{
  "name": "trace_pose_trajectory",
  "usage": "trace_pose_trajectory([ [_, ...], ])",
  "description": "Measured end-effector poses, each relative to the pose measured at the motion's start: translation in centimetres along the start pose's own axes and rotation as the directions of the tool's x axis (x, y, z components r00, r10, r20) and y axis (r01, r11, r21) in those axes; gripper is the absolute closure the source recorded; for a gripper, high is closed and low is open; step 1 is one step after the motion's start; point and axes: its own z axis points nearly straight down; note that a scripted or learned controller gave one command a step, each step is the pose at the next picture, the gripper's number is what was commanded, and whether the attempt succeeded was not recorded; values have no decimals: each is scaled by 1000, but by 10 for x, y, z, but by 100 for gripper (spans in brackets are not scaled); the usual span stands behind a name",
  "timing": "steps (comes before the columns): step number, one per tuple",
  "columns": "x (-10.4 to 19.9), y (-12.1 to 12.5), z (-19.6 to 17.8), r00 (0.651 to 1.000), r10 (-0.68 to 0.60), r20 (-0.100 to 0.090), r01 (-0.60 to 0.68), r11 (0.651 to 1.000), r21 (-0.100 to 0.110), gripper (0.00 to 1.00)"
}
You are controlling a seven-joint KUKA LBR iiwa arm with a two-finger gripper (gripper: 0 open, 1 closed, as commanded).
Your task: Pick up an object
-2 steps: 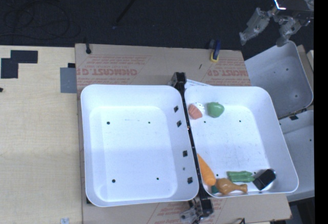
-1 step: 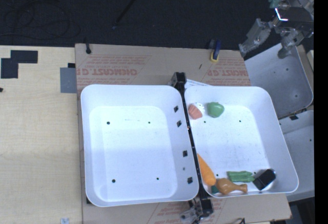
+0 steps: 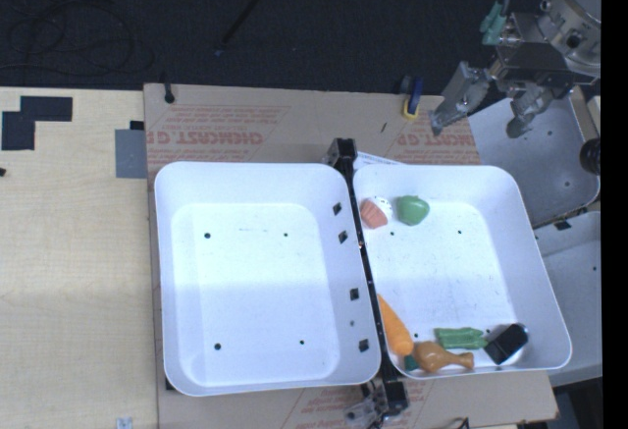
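Gripper [image 3: 486, 111] raised beyond right bin [image 3: 535, 250], fingers spread, holding nothing, apparently poised to descend; toys clustered along bin edges below.

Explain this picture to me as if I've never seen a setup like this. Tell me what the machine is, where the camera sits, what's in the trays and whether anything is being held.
One camera, fixed above the bench, looks down at a slant. The machine at the upper right is a robot arm, and its tip is a two-finger gripper for picking things up. It hangs above the bench, beyond the far right corner of the right bin, and nothing is between its fingers.

Two shallow white bins sit side by side on a cardboard sheet. The left bin is the one further from the arm. In the right bin, a pink and white piece and a green rounded piece lie near the far left corner. Along the near edge lie an orange carrot-shaped toy, a tan piece, a green flat piece and a black block.
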Motion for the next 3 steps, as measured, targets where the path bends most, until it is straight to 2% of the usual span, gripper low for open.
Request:
trace_pose_trajectory([
  [1,16,-50,0,1000,2,1,-2,1000,-1,0],
  [2,39,-48,1,1000,2,1,-2,1000,0,0],
  [3,39,-47,-9,1000,-3,2,3,1000,3,100],
])
